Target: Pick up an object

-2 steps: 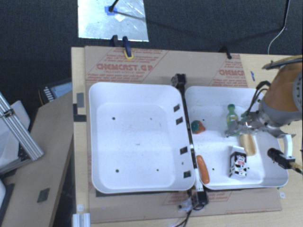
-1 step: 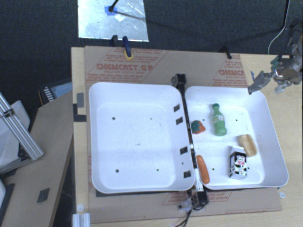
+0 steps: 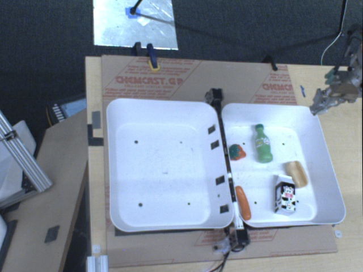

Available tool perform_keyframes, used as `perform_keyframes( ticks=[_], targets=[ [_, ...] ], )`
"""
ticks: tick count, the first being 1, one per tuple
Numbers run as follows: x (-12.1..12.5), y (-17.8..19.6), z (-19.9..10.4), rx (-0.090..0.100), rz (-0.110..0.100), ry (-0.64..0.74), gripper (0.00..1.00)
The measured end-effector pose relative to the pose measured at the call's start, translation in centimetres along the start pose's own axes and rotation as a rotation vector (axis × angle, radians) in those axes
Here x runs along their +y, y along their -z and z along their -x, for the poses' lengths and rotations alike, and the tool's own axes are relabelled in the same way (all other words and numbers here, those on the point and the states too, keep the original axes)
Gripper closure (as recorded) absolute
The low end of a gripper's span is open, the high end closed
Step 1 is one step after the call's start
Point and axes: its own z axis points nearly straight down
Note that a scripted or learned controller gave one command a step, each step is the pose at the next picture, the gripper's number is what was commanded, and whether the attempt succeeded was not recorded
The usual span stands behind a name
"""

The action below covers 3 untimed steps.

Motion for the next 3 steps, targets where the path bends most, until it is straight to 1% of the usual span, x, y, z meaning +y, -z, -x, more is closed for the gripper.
perform_keyframes(
  ticks=[1, 2, 3],
  targets=[
    [0.1, 3.2, -6.0, 0.004, -0.001, 0.002, 1.00],
    [-1.4, 20.0, -11.1, 0.002, 0.014, 0.002, 1.00],
    [2.2, 19.2, -15.1, 0.003, -0.003, 0.000, 1.00]
  ],
)
